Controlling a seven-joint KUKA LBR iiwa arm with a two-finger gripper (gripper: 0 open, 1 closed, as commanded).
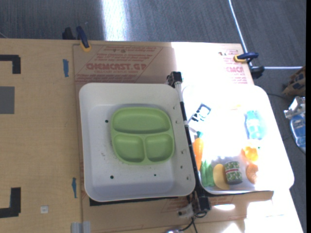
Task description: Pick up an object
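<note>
Objects are heaped in the right bin (272, 106): a can (233, 172), a carrot (198, 150), a blue bottle (253, 124). A green tray (142, 134) is seated in the left bin (92, 130). Nothing is held; approach is judged pending. Gripper state cannot be told. A descent over the can is called for.

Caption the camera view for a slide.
Green divided plate in the left bin; small toys crowd the sunlit right bin.

Harsh glare washes out right bin (272, 144); left bin (92, 130) evenly lit; slightly soft.
</note>
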